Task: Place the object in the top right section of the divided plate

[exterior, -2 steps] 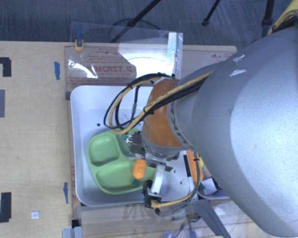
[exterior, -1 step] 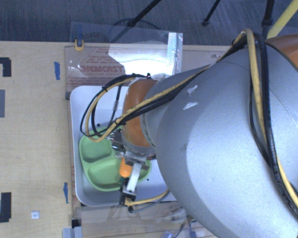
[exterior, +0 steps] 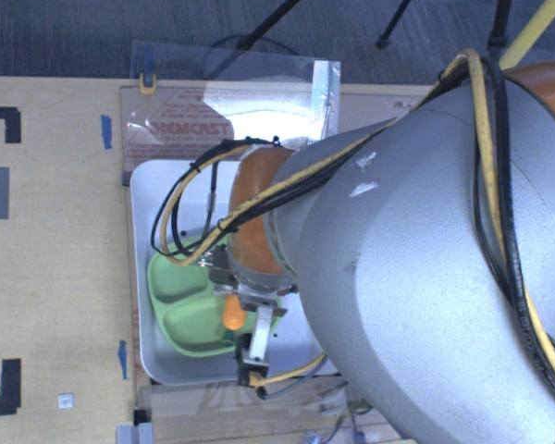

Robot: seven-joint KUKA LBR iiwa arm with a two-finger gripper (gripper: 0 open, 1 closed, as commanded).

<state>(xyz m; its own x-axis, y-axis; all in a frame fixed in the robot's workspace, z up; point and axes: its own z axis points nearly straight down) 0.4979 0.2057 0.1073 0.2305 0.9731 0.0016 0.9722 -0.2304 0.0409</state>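
**Orange piece right at the pincer**

We see the small orange object (exterior: pixel 232 314) just below the pincer (exterior: pixel 241 296), over the right edge of the green divided plate (exterior: pixel 178 282) in the white bin (exterior: pixel 154 351). We cannot tell whether the pincer grips it.

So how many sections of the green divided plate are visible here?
2: one at the upper left, one just below it, next to the small orange object. The arm covers the plate's right side, so more may be hidden.
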